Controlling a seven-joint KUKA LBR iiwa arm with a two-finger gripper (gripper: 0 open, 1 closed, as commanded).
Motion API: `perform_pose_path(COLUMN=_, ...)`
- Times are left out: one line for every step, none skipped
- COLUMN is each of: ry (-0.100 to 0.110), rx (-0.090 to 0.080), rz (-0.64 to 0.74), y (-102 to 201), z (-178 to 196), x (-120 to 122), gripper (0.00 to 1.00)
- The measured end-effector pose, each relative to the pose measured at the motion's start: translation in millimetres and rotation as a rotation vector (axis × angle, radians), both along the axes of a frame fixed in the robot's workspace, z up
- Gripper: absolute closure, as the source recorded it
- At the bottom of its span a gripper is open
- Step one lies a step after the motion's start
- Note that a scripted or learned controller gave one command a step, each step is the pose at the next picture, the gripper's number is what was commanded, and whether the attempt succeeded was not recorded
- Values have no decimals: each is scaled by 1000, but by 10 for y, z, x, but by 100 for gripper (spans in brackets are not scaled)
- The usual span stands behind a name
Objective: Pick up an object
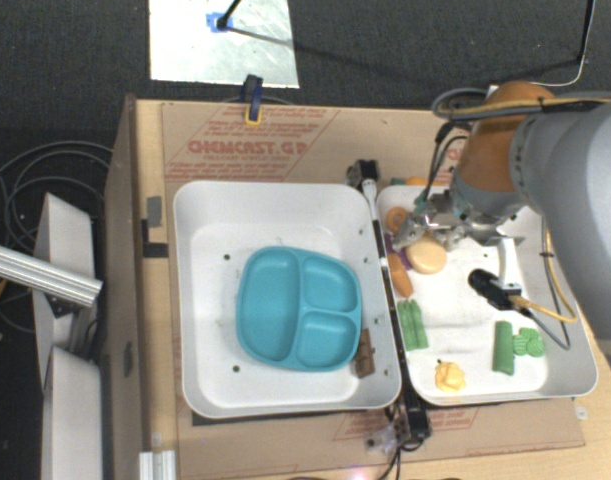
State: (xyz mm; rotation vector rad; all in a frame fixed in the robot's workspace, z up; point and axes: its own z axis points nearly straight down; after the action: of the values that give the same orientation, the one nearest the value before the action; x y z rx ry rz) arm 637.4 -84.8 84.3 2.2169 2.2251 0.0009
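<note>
I'm looking down on a robotics lab test cell: two white bins (285, 203) sit side by side on a tabletop (275, 138) lined with printed cardboard, loose black cables (35, 168) trail over the dark carpeted floor (65, 48), and an aluminium rail (45, 276) stands at the left.
</note>
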Motion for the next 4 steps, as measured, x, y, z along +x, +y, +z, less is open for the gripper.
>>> perform_pose_path(ry=-5, rx=0, rz=2, y=-1, z=124, x=21, gripper=100)
perform_pose_path(ry=-12, rx=-6, rz=-6, y=-666, z=1092, x=244, gripper=100)
perform_pose_path(ry=-3, rx=-2, rz=-1, y=-622, z=1028, x=227, gripper=0)
perform_pose_path(ry=9, rx=1, rz=-8, y=-878, z=517, x=-559, gripper=0)
